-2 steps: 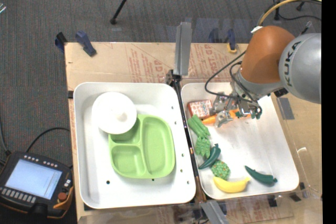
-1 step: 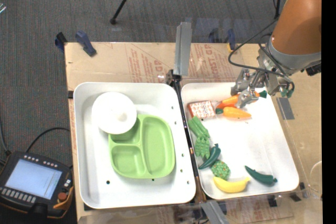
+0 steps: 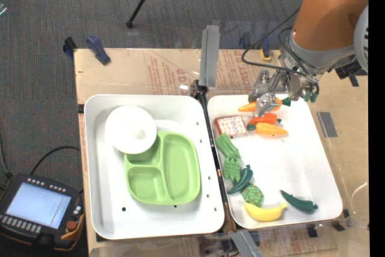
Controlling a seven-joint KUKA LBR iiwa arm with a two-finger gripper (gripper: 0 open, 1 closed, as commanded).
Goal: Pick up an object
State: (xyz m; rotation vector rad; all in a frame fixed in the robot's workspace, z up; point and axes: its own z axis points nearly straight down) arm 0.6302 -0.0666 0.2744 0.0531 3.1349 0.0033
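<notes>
the gripper (image 3: 269, 95) hangs low over the far end of the right bin (image 3: 313, 159), its metal fingers pointing down into a small cluster of toy food; from this angle the claw looks partly spread, with nothing visibly between its fingers, so no grasp has been made yet. directly under and beside the fingertips lie an orange carrot (image 3: 260, 106) with a green tip, a red-orange pepper (image 3: 263, 119) and a yellow-orange pepper (image 3: 272, 130), all packed close together, with a red and white box (image 3: 231, 125) just to their left. any of these could be the target; the carrot seems nearest to the fingers. further toward the near end of the same bin lie green vegetables (image 3: 228, 147), a banana (image 3: 265, 212) and a dark green pepper (image 3: 299, 201), well apart from the claw. the left bin (image 3: 96, 189) carries a green divided tray (image 3: 168, 174) with a white bowl (image 3: 131, 129) resting on its corner. the task appears to be at the approach stage: closing on an item and lifting it clear are both left to do.
</notes>
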